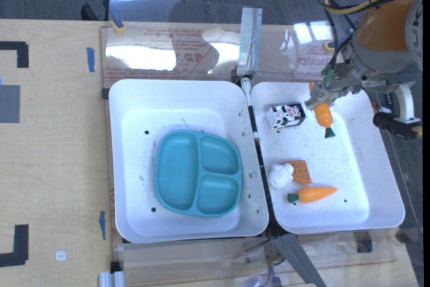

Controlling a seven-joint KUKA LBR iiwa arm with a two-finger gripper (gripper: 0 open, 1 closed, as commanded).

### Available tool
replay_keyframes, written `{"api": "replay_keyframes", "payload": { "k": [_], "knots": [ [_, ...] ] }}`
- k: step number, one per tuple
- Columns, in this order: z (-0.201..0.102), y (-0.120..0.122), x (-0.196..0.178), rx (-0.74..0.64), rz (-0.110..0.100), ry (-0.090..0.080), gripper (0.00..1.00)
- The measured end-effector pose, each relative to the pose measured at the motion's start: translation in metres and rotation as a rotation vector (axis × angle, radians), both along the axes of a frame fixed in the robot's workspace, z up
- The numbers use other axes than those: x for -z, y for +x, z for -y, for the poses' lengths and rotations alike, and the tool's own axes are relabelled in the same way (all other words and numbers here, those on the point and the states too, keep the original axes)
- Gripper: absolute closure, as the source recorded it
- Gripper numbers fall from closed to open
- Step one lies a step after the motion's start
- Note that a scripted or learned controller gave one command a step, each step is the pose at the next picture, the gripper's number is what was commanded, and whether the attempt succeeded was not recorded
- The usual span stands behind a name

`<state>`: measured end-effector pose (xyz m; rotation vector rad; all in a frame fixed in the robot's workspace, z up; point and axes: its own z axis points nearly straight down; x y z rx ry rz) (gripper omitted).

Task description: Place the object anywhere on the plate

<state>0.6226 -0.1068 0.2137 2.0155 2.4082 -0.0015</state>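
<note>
Carrot (pixel 324 115) looks pinched in the claw (pixel 320 103), hanging over the right bin's (pixel 383 165) far edge, green end down. So the pickup seems done, I'd guess. Blue divided plate (pixel 198 173) in the left bin (pixel 127 144) has nothing on it, so the carry across and the drop are left.

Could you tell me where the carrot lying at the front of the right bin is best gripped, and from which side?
Probably from straight above, across the thick orange middle of the carrot. It lies flat and lengthwise across the bin, so its narrow width suits the gripper.
</note>
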Motion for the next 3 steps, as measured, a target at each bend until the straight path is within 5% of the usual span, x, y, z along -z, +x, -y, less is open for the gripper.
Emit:
{"api": "replay_keyframes", "payload": {
  "k": [2,3],
  "knots": [
    [-0.148,-0.041,0.029,-0.445,-0.002,0.003,1.00],
    [-0.146,-0.041,0.029,-0.442,-0.002,0.002,0.00]
  ]
}}
